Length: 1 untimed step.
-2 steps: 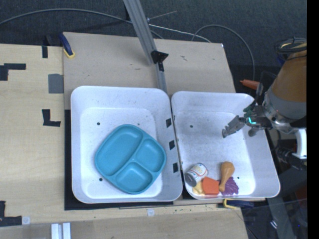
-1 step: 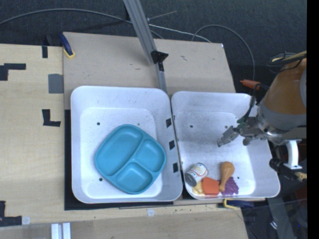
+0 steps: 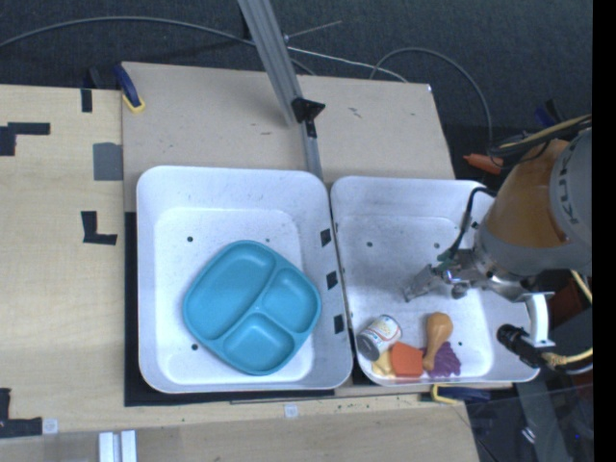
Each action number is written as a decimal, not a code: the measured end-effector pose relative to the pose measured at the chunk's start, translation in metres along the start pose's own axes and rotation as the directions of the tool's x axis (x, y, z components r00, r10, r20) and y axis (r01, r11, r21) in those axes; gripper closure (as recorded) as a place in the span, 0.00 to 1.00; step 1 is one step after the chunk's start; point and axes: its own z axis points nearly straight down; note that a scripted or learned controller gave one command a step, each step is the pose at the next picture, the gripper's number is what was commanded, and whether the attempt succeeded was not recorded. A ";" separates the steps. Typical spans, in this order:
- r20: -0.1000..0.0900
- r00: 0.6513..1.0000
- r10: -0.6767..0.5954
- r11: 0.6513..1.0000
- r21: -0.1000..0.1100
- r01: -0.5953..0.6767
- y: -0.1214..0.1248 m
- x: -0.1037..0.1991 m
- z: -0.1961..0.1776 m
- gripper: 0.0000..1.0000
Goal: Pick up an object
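Taking the right bin [image 3: 404, 210] as the landmark: along its near wall lies a cluster of small things. A small white can [image 3: 380, 332] lies on its side at the near left corner, with an orange block [image 3: 407, 359] just to its right, touching a yellowish piece at its left edge. A tan drumstick-shaped toy [image 3: 438, 331] stands over the block, and a purple bunch [image 3: 446, 361], perhaps toy grapes, lies against it on the right.

Just beyond the cluster, over the bin's middle, hangs the hand [image 3: 421, 285], reaching in from the right on the grey arm [image 3: 539, 210] with its orange band. Its dark fingers point left and look slightly parted, though the view is too coarse to be sure; nothing shows between them.

Left of the right bin, touching it, sits the left bin [image 3: 154, 258], holding a blue divided plate [image 3: 252, 306]. Beyond both bins the desk [image 3: 212, 114] carries a slanted grey metal rail [image 3: 274, 51].
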 end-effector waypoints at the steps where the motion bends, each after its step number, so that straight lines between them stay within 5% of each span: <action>1: 0.002 1.000 0.000 1.000 -0.007 0.000 0.000 0.000 0.018 0.00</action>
